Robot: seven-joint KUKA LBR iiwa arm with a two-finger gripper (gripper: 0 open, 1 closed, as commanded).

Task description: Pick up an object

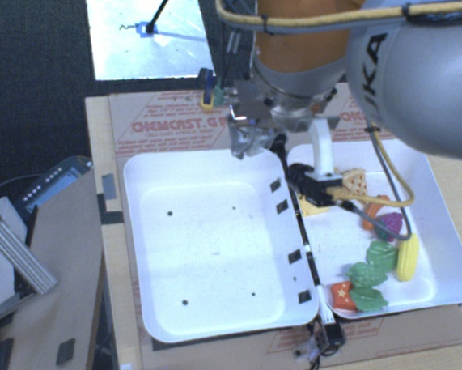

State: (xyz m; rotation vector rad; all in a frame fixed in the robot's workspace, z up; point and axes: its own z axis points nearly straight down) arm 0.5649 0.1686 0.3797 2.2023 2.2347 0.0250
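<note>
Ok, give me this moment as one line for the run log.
stage: no pick yet | gripper: above far rim of left bin, near divider | toys: clustered in right bin

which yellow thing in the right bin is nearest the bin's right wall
The banana-shaped yellow piece, just below the purple piece. The other yellow thing lies far from that wall, by the divider between the bins.

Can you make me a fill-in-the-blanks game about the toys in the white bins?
1. The yellow toy lies in the white bin on the picture's ____ side.
2. The leafy toy next to the yellow toy is coloured ____.
3. The band on the robot arm above the gripper is ____.
Missing words: right, green, orange.
</note>
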